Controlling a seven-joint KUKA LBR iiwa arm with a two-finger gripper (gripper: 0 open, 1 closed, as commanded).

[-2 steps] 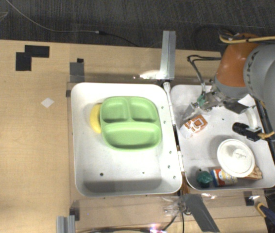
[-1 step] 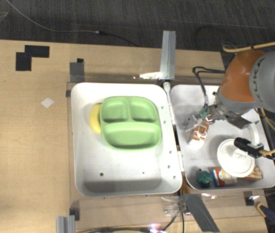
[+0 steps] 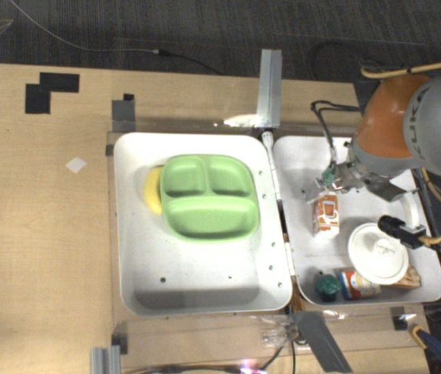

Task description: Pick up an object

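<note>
The grey arm with its orange band [image 3: 384, 119] reaches in over the right bin [image 3: 298, 158]. Its gripper [image 3: 334, 176] hangs low near the bin's upper middle, just above a small orange-and-white carton [image 3: 326, 213] that lies on the bin floor. Whether the gripper touches the carton is unclear. A round white bowl [image 3: 378, 252] sits to the carton's lower right. Along the bin's front wall lie a dark green ball-like item [image 3: 328, 286], a small bottle with red and blue on its label [image 3: 357, 284] and a brown piece [image 3: 412, 277].
The left bin [image 3: 139, 287] holds a green divided plate [image 3: 207, 195] with a yellow item [image 3: 152, 191] poking out from under its left edge. A metal post [image 3: 269, 88] stands behind the bins. Cables [image 3: 439, 232] trail at the right bin's right side.
</note>
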